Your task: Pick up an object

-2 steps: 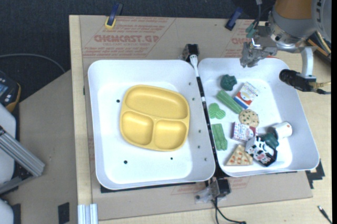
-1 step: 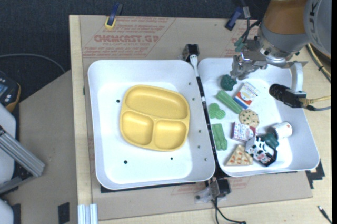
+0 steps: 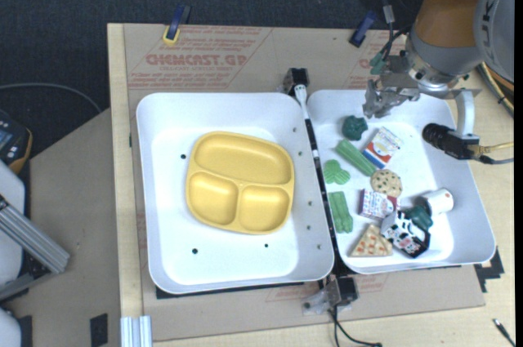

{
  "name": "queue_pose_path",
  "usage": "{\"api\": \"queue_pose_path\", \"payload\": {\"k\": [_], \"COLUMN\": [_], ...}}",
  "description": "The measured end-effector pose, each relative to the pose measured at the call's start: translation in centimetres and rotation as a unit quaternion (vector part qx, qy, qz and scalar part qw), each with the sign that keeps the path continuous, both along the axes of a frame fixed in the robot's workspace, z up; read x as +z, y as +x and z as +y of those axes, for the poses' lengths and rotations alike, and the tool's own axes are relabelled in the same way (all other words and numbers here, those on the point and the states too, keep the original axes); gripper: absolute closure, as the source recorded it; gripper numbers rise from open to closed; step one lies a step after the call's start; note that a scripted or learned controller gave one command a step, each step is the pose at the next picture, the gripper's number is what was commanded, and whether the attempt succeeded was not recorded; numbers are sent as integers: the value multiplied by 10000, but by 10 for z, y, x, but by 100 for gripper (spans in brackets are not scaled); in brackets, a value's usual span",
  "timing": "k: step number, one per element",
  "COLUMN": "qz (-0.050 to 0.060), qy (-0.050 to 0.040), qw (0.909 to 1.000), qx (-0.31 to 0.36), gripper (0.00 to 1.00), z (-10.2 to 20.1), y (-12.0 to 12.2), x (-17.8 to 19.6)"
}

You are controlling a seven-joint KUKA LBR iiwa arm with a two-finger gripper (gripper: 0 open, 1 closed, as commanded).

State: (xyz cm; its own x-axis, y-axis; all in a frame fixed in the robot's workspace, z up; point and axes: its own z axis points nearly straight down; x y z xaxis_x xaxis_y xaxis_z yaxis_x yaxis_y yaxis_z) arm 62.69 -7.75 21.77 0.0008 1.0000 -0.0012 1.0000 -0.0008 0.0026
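My gripper (image 3: 378,108) hangs over the far end of the right bin (image 3: 474,211), open with nothing between its fingers. Just below and left of it lies a dark green lump (image 3: 354,126). A small red, white and blue box (image 3: 382,145) rests right in front of the gripper. Further toward the near edge are a light green bar (image 3: 353,156), a round cookie (image 3: 386,181), a pizza slice (image 3: 372,242) and a black-and-white cow toy (image 3: 404,235).
The left bin (image 3: 159,198) holds a yellow divided plate (image 3: 239,182). More items crowd the right bin: two green pieces (image 3: 334,172) (image 3: 340,211), a pink card (image 3: 376,204), a teal item (image 3: 421,215), a white cylinder (image 3: 439,200). A black fitting (image 3: 445,140) juts over that bin's right rim.
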Motion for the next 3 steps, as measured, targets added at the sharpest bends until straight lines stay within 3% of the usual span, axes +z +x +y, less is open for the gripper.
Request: {"api": "queue_pose_path", "payload": {"k": [1, 2, 3], "qz": [-9, 28, -10], "qy": [5, 7, 1], "qw": [10000, 10000, 10000], "qx": [15, 1, 11], "gripper": [100, 100, 100], "z": [14, 11, 7], "y": [1, -10, 2], "x": [13, -1, 16]}}
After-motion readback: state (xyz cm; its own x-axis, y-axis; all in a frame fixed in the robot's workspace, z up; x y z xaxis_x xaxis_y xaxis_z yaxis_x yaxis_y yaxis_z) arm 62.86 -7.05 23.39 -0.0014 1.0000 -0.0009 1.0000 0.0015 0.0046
